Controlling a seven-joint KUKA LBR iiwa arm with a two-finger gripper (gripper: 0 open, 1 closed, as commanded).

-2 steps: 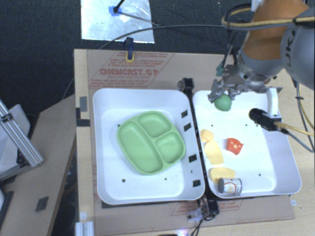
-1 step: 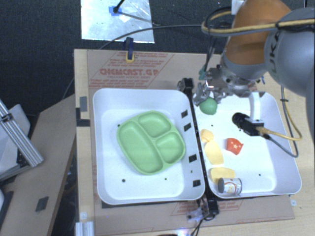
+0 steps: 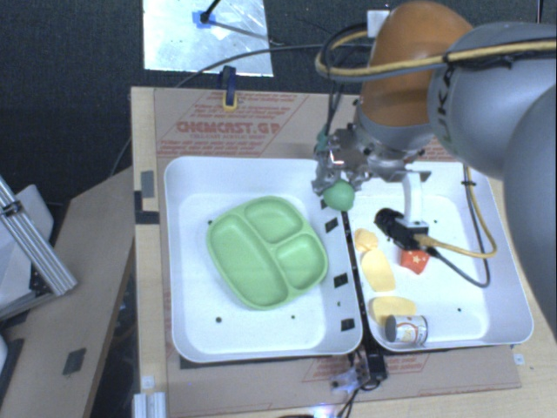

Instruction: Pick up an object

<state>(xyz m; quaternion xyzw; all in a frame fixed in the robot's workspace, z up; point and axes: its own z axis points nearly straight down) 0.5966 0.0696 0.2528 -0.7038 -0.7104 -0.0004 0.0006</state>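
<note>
My gripper hangs over the divider between the two bins, near their back edge. It is shut on a small green ball, which shows between and just below the fingertips, lifted off the bin floor. In the left bin a light green divided plate lies flat. The right bin holds pale yellow pieces, a small red object and a small can lying on its side at the front.
The grey arm with its orange band covers the back of the right bin. Black clips line the divider. Brown board lies behind the bins.
</note>
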